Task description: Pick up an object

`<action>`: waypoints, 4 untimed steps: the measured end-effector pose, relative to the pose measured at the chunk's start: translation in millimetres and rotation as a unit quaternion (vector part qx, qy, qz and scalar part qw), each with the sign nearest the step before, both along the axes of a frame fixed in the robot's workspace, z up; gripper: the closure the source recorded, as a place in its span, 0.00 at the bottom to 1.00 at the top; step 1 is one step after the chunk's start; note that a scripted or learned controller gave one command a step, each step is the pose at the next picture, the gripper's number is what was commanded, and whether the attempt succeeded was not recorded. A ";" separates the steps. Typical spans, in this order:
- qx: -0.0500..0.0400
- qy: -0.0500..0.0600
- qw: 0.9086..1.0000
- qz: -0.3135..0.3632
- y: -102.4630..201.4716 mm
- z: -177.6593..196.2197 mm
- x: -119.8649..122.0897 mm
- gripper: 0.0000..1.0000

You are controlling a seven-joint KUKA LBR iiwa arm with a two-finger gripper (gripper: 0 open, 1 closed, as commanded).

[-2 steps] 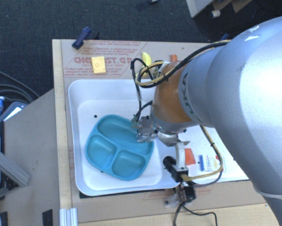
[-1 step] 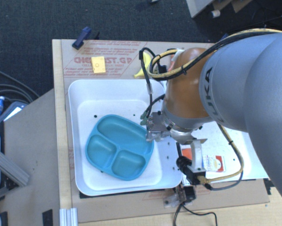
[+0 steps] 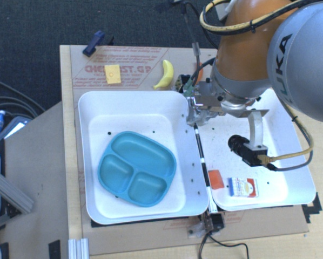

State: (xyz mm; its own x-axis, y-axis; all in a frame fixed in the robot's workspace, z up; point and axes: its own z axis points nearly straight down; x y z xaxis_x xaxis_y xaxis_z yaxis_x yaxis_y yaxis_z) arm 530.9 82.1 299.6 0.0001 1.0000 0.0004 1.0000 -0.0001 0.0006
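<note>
A blue three-compartment plate (image 3: 137, 168) lies flat in the left white bin (image 3: 91, 123). In the right bin (image 3: 291, 193), near its front edge, lie a small orange block (image 3: 215, 179) and a white packet with red and blue print (image 3: 241, 186). The grey arm with its orange band (image 3: 253, 26) reaches in from the right and hangs over the right bin's back left corner. My gripper (image 3: 196, 112) sits close to the wall between the two bins, well behind the block and packet. The arm's bulk hides the back of the right bin.
On the cardboard behind the bins lie a yellow banana (image 3: 164, 74), a small yellow square (image 3: 113, 75) and a dark blue object (image 3: 93, 43). A black unit with a yellow cable (image 3: 245, 149) hangs off the wrist above the right bin. Cables trail at the far left.
</note>
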 end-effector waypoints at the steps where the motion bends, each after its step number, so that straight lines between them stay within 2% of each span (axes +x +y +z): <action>1: 0.000 0.002 1.000 0.000 56.6 -177.4 10.1 1.00; 2: 0.000 0.002 1.000 0.000 56.5 -176.9 10.6 0.00; 3: 0.000 0.000 1.000 0.000 18.5 -147.7 47.3 0.00; 4: 0.004 -0.001 1.000 0.003 21.4 -214.0 79.2 0.00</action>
State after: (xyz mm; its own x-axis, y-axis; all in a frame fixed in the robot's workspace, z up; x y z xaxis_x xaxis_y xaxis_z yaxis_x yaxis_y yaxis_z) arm 610.0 103.5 85.7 -0.0050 1.0000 0.0083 1.0000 0.0049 0.0019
